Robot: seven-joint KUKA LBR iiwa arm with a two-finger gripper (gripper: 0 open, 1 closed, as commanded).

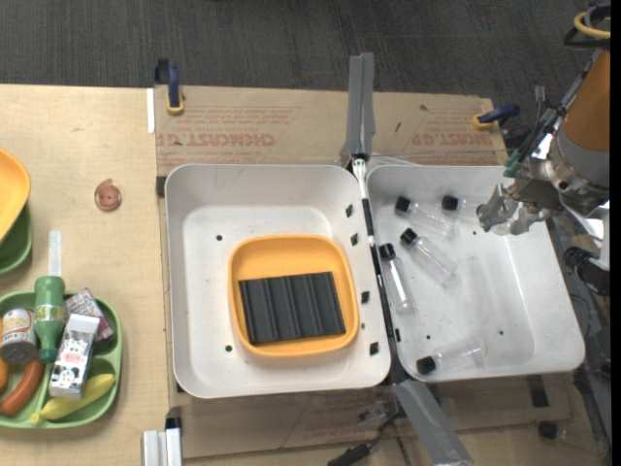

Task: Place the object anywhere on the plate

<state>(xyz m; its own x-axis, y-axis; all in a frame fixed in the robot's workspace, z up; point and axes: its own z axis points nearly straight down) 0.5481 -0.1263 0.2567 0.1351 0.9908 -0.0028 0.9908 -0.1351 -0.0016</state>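
An orange square plate (291, 249) lies in the middle of the left bin (194, 260). A dark grey ridged slab (291, 307) covers most of the plate. Several clear vials with black caps lie loose in the right bin (543, 338): one (424, 253) near its middle left, one (393, 276) along the left wall, two small ones (415, 207) at the back, and one (451, 359) at the front. My gripper (500, 214) hangs over the back right part of the right bin, right of the vials and far from the plate.
A metal divider (361, 115) runs between the bins at the back. Left of the bins, on the wooden bench, a green tray (107, 377) holds toy food and a bottle. A yellow bowl (10, 197) sits at the far left edge.
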